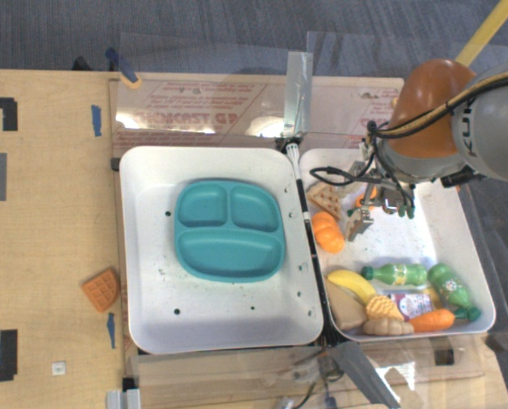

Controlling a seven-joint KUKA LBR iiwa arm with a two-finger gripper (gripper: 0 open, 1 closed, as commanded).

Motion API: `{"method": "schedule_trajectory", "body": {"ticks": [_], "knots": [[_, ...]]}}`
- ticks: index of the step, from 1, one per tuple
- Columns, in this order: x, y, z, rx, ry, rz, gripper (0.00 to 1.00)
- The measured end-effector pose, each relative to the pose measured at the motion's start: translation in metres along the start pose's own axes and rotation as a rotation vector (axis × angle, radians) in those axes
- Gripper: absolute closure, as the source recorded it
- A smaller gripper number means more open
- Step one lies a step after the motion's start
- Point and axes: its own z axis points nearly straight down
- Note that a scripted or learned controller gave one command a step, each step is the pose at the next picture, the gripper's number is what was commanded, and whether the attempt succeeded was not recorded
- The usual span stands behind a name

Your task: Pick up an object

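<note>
My gripper [359,220] hangs low over the upper left part of the right bin [467,228], with the grey arm and its orange band [429,109] reaching in from the right. Just left of it and slightly below lies a small orange fruit [328,233]. A tan waffle-like cracker [325,198] rests above that fruit, close to the bin's left wall. Nothing can be seen held in the gripper.
The right bin's front holds a banana [352,281], a green bottle [396,273], a green vegetable [452,285], a carrot [433,319] and other toy food. A teal divided plate [230,228] lies in the left bin [143,245]. An orange waffle [101,288] sits on the bench at left.
</note>
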Motion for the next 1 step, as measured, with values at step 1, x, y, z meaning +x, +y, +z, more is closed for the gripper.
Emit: {"method": "schedule_trajectory", "body": {"ticks": [1], "knots": [[0.0332, -0.0097, -0.0009, -0.002, 0.001, 0.081, 0.00]]}}
